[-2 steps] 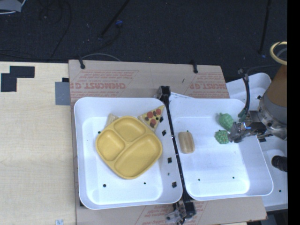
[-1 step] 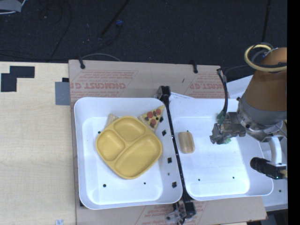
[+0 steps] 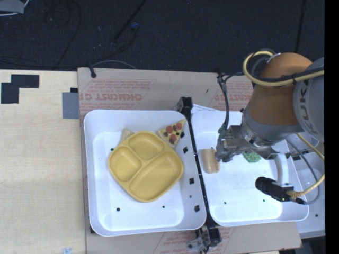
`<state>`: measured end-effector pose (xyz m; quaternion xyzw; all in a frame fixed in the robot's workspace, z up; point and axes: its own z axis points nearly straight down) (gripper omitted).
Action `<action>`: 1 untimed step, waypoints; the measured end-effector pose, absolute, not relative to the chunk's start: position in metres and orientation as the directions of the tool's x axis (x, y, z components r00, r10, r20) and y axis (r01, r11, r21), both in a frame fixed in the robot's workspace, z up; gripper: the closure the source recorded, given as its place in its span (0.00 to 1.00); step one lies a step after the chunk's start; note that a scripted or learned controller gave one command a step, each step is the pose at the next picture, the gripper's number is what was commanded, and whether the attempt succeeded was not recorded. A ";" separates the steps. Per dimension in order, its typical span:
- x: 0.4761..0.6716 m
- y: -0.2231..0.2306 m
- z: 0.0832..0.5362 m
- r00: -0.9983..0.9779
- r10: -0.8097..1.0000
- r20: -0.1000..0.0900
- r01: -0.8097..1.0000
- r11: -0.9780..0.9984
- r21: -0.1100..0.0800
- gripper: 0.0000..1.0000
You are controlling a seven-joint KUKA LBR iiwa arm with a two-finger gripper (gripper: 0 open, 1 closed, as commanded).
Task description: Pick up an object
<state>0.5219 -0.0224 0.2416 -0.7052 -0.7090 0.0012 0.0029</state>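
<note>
My gripper (image 3: 224, 153) hangs low over the left part of the right bin (image 3: 249, 208), under the grey and orange arm. Just left of it, a small tan bread-like piece (image 3: 210, 161) lies on the bin floor near the divider, close to the gripper; whether they touch is unclear. A green object (image 3: 252, 156) peeks out from beneath the wrist on the right side. In the left bin (image 3: 100, 194), a yellow divided plate (image 3: 146, 165) lies flat, with a toy pizza slice (image 3: 174, 132) by its upper right corner.
A black divider rail (image 3: 192, 157) runs between the two bins. Cardboard (image 3: 137, 91) lies under the bins, and the wooden bench (image 3: 37, 163) extends to the left. The arm's body covers the upper right of the right bin.
</note>
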 end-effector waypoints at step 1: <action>0.539 0.037 0.242 -0.005 1.000 0.000 1.000 0.005 -0.003 1.00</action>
